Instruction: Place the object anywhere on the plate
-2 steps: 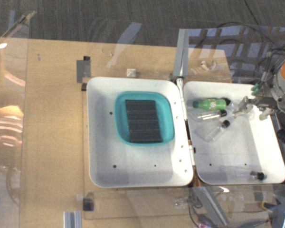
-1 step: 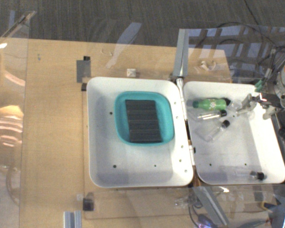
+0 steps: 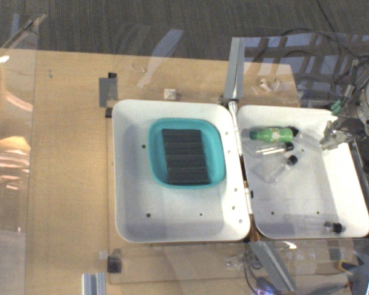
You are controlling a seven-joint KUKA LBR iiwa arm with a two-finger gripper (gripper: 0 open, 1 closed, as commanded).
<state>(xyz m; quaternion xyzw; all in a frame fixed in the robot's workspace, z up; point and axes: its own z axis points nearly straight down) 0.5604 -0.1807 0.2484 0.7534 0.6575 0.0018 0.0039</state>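
Gripper [image 3: 333,134] hovers at the right bin's far edge, grip unreadable; go low over the green plastic bottle [image 3: 273,134], then the teal plate [image 3: 216,158].

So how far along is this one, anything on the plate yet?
Nothing delivered yet: the teal plate in the left bin carries just its dark grid insert. The green bottle and small vials lie in the right bin. The gripper sits at that bin's far edge. Grasp and placement remain.

I count two white bins [image 3: 129,220], one teal plate [image 3: 216,158], one green bottle [image 3: 273,133], and several small clear vials [image 3: 275,172].
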